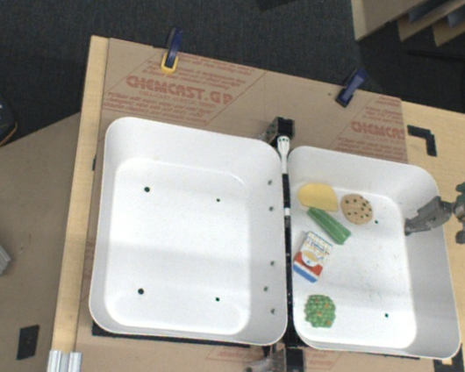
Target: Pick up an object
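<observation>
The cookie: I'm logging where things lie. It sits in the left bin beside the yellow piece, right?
Not quite. The camera view shows the cookie in the right bin, not the left; it does lie beside the yellow piece.

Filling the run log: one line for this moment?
gripper: right bin's right rim, holding nothing | yellow piece, cookie, green stick, carton, broccoli: untouched
</observation>
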`<state>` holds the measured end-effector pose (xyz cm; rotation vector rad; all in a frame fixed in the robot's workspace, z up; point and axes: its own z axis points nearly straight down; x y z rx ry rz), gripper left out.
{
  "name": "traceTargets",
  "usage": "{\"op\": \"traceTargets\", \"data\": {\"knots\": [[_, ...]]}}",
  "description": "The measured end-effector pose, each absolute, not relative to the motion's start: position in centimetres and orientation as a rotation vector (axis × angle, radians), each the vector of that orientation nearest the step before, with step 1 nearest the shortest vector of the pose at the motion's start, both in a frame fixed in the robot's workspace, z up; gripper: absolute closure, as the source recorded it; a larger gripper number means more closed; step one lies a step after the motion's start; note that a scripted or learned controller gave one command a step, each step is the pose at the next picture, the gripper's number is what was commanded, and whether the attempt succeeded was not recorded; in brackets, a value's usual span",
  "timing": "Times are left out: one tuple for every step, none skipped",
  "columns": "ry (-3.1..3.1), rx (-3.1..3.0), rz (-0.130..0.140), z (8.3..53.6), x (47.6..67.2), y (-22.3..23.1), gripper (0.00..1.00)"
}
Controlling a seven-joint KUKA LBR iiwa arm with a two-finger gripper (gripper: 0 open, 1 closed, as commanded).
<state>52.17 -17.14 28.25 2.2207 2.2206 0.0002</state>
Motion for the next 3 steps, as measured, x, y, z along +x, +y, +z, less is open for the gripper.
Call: {"op": "traceTargets", "data": {"knots": [[2.236,2.22,-0.004,14.1,61.3,-11.6,0.0],[2.225,2.229,-0.006,8.1,57.6,-10.6,0.0],[2.218,2.222,0.002,9.5,57.9,-10.7,1.0]]}}
